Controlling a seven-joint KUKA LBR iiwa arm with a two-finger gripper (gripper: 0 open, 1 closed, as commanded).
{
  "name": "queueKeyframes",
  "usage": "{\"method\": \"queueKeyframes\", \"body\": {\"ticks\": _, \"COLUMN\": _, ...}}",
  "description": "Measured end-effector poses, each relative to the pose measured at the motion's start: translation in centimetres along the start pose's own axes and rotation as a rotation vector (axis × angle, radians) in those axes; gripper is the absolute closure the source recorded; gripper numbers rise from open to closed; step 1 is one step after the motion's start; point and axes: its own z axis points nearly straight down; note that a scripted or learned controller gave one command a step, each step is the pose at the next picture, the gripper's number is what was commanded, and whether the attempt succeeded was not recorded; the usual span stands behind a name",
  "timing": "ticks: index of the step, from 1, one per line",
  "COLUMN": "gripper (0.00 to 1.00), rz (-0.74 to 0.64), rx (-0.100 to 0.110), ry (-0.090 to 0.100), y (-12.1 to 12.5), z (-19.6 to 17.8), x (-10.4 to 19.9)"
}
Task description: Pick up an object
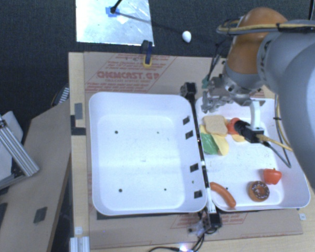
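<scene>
Camera view puts the gripper (211, 103) over the far left corner of the right bin (239, 167), hanging just beyond the slice of toast (215, 124). You're at the approach step, and nothing reads as picked yet. Whether the gripper is open or closed, you can't tell from here, because the wrist hardware crowds it into one grey tangle.

Your candidates all sit in that right bin. The toast is nearest, with a green piece (209, 144) and a yellow piece (223, 147) tucked against its near edge and a red piece (233, 126) just beside it on the right. Well apart, toward the near wall, lie a sausage (223, 193), a chocolate doughnut (259, 191) and a red tomato-like piece (272, 176).

My call is that the toast is the likely target. The next move then wants a short shift toward the camera and a straight drop, landing clear of the bin's left wall and of the green and yellow pieces.

Watch the blind spots. The arm (296, 72) covers the far right of the bin and the red piece is partly hidden. Whether the gripper touches the bin floor isn't readable.
</scene>
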Motion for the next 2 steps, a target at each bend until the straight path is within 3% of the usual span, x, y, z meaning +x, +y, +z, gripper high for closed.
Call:
{"method": "queueKeyframes", "body": {"ticks": 1, "gripper": 1.00, "rz": 0.016, "rx": 0.017, "ry": -0.005, "y": -6.0, "z": 0.6, "x": -4.2}}
{"method": "queueKeyframes", "body": {"ticks": 2, "gripper": 1.00, "rz": 0.012, "rx": 0.020, "ry": -0.001, "y": -16.0, "z": 0.5, "x": -0.8}}
